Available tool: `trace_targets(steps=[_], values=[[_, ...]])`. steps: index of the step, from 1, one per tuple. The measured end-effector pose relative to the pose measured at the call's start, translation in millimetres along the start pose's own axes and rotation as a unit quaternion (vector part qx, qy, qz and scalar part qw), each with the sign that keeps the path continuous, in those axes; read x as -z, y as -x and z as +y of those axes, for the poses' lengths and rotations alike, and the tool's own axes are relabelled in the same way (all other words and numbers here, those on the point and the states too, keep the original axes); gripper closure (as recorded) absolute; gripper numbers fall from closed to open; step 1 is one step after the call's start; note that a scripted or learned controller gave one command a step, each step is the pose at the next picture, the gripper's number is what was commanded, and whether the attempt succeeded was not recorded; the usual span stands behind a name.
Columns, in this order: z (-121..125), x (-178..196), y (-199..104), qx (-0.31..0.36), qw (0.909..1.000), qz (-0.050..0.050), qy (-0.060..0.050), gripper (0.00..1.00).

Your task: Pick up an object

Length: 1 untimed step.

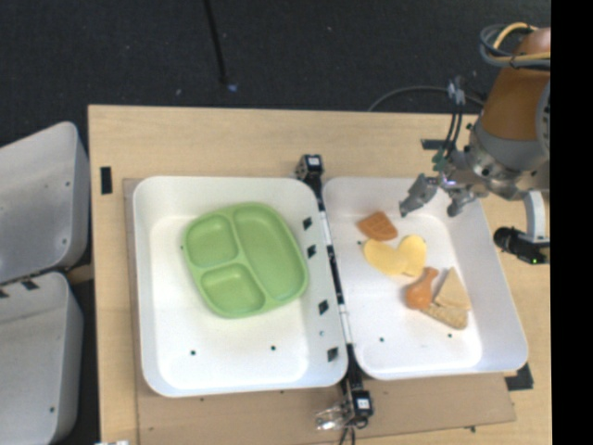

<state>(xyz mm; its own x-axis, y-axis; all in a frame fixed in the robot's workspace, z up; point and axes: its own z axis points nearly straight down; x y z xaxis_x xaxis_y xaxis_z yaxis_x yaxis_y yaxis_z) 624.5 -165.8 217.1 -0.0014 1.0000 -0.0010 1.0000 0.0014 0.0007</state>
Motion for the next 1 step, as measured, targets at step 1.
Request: trace_targets(steps=[1], values=[[-1.3, -43.8, 6.9, -0.001, 1.0000, 0.000, -0.002, 0.00]])
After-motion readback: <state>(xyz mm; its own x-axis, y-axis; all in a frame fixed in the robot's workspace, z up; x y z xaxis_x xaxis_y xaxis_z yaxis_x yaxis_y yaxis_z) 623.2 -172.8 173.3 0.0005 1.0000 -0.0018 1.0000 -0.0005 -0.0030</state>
